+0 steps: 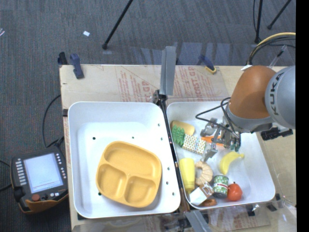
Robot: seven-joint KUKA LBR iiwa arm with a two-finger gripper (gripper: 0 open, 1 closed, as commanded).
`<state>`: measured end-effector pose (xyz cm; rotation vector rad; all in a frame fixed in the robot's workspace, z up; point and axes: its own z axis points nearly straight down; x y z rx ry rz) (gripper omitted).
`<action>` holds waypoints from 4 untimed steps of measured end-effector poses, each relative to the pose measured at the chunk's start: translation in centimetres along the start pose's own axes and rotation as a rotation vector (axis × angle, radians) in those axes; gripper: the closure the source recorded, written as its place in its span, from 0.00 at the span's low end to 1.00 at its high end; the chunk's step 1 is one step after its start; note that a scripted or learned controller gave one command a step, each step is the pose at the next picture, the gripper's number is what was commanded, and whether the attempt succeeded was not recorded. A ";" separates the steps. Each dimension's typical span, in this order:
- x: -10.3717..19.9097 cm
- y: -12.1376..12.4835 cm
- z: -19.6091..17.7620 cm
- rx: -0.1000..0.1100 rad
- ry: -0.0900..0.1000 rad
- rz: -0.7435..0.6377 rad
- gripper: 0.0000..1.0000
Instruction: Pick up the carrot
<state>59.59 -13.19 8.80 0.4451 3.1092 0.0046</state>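
Carrot, an orange tapered piece (216, 140), lay under the metal two-finger gripper (213, 148), whose grasp I cannot tell; descend squarely, avoiding the yellow banana (229, 161).

White letters "KUKA" run down the grey arm (285, 100); red print on the cardboard sheet (145, 83) under the bins sits upside down, unreadable

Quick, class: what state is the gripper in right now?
Gripper: low in the right bin, by an orange item that may be the carrot; open or shut cannot be told.
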 end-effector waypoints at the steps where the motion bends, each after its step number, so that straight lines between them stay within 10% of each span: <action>1: -0.1 0.1 -1.0 0.001 -0.002 -0.005 1.00; 2: 7.9 -3.8 -0.4 0.003 0.001 -0.216 1.00; 3: 3.4 -3.0 -12.5 0.003 -0.010 -0.544 1.00; 4: 3.7 -3.4 -6.2 -0.002 0.006 -0.737 1.00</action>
